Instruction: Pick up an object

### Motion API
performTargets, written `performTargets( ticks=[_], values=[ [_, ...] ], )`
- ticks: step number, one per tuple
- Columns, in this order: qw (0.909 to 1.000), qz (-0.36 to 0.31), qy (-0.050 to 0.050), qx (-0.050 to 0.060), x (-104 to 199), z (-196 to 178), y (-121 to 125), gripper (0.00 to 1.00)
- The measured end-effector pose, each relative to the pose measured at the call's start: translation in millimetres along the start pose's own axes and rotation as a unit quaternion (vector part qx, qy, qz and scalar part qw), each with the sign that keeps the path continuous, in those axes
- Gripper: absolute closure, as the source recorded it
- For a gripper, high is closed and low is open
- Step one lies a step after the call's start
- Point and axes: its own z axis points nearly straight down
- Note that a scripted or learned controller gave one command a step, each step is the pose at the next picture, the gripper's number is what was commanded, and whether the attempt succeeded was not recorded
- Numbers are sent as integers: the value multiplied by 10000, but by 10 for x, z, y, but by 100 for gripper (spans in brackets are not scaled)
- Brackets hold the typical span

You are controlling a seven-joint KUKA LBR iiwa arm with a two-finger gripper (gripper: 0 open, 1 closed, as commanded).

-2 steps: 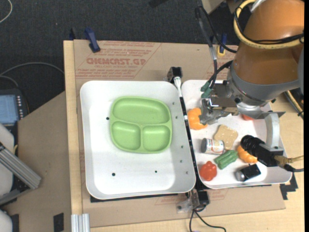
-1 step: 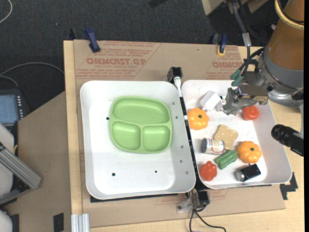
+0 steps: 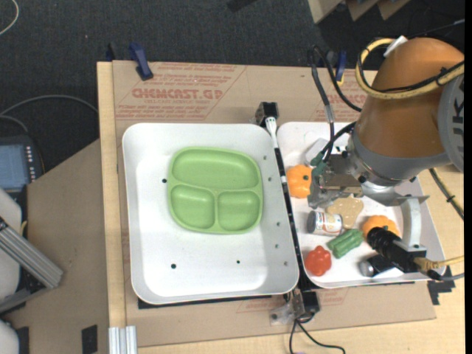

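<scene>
Single fixed camera, mounted above the counter (image 3: 184, 87), looking down at a slant. Field covers both white bins side by side: left bin (image 3: 147, 220) near frame centre, right bin (image 3: 295, 135) toward the right edge, partly covered by the arm (image 3: 413, 102) reaching in from the right. Middle distance; dark floor (image 3: 147, 13) visible along the top.

pretty even overhead light, white bins (image 3: 147, 220) a bit blown out, soft shadows under the green tray (image 3: 215, 189), orange wrist band (image 3: 413, 87) near the camera looks soft, dark floor murky, slightly grainy overall
</scene>
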Motion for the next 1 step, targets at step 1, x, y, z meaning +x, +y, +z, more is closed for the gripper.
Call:
performTargets(
  ticks=[1],
  values=[
    [10000,19,2,-11,-271,763,7,100]
  ],
)
